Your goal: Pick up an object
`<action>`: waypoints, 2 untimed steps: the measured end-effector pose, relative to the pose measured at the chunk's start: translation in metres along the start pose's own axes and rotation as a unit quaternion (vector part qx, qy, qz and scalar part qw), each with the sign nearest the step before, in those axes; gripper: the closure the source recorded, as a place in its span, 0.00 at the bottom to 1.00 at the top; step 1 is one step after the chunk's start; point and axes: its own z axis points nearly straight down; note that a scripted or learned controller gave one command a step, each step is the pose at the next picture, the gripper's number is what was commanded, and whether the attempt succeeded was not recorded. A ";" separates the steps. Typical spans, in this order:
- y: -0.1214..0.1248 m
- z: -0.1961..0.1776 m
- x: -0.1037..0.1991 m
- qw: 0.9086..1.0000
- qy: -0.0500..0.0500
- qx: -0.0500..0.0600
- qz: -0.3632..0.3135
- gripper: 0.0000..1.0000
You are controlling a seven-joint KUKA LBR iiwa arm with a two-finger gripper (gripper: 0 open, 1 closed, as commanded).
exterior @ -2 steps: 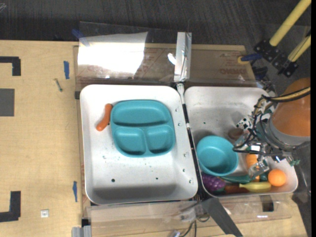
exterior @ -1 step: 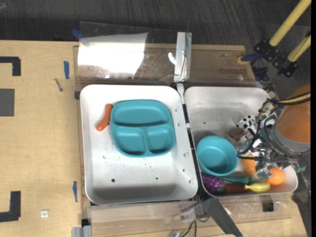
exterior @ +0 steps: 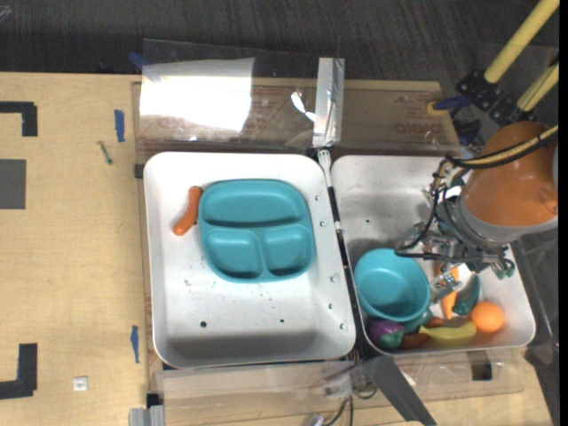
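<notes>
Hovering over the right bin (exterior: 355,185), the arm (exterior: 508,189) hangs above a small heap of toy food.

Biggest in the left bin (exterior: 169,318) is a teal divided tray (exterior: 257,229) with a carrot (exterior: 187,211) just beside it. In the right bin a teal bowl (exterior: 391,282) looks light and stiff, though its smooth round wall seems likely to slip; its rim would be the place to pinch. Past it, crowded in the near corner, lie an orange (exterior: 487,317), a banana (exterior: 451,332) and a purple piece (exterior: 387,331), probably hollow plastic, light and hard; the banana's narrow middle looks the surest hold. The gripper (exterior: 457,260) sits just above these, its state too cluttered for me to tell.
</notes>
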 end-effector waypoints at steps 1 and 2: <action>-0.037 -0.096 -0.043 0.994 0.003 -0.005 0.108 0.00; -0.019 0.002 0.003 0.999 0.003 -0.006 0.048 0.00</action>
